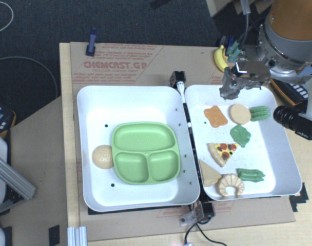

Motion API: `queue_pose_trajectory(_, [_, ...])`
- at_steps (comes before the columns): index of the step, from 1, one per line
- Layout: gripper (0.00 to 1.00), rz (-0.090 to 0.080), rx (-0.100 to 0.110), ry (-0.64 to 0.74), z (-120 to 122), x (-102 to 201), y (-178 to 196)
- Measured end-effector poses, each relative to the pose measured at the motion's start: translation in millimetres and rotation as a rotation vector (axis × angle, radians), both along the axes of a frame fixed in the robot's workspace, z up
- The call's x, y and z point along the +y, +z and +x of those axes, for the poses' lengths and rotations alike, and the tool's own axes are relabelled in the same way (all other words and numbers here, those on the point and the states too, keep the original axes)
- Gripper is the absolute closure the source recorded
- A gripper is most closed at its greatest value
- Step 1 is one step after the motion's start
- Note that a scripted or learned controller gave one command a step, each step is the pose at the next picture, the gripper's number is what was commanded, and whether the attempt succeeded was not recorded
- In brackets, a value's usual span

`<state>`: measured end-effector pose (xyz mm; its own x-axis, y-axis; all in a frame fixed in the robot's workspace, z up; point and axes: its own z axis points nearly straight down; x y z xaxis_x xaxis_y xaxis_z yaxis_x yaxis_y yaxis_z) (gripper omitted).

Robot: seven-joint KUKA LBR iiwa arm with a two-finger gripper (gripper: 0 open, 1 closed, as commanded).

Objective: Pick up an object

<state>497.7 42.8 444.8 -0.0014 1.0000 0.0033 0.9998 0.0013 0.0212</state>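
Left bin (89,137) holds a green divided tray (145,152) and a tan round piece (102,157). Right bin (284,152) holds toy foods, including a pizza slice (223,152). End effector (231,90) hovers over its far edge, grip state indeterminable. Cardboard-covered surface (120,60); dark carpet.

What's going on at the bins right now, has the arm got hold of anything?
Nothing shows between the fingers of the gripper, which hangs over the far edge of the right bin. Just below it lie an orange piece and a round tan piece; a pizza slice, a croissant and green toy foods lie farther along. The left bin holds a green divided plate with a tan ball beside it.
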Motion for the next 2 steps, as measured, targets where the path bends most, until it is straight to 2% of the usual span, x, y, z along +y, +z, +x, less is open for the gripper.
queue_pose_trajectory(1, [1.00,-0.003,0.030,0.003,-19.9,50.1,-79.3])
queue_pose_trajectory(2, [1.00,-0.002,0.012,-0.001,-17.7,36.7,-4.8])
